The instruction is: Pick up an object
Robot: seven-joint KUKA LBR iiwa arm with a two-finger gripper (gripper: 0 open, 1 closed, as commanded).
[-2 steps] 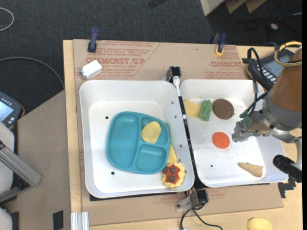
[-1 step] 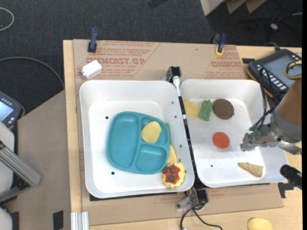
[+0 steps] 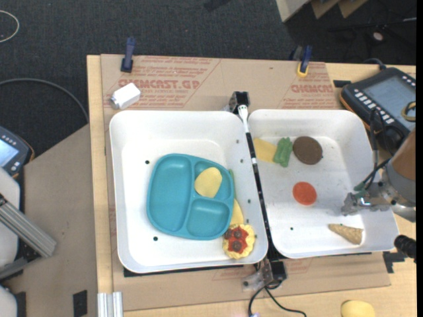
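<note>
The pincer (image 3: 350, 205) hung low at the right bin's (image 3: 330, 119) edge — whether spread or pressed together, I could not tell. Just below it lay a tan wedge (image 3: 347, 232); left of it, an orange disc (image 3: 305, 193); farther up-left, a brown round (image 3: 307, 150) and green piece (image 3: 283, 151). Beyond, the left bin (image 3: 125, 177) held a teal tray (image 3: 175, 200) — all on a cardboard-topped bench (image 3: 198, 78).

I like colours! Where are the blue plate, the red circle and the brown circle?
blue plate (image 3: 173, 193): camera view, its big left compartment.
red circle (image 3: 305, 193): camera view, its middle.
brown circle (image 3: 307, 150): camera view, its top face.
</note>
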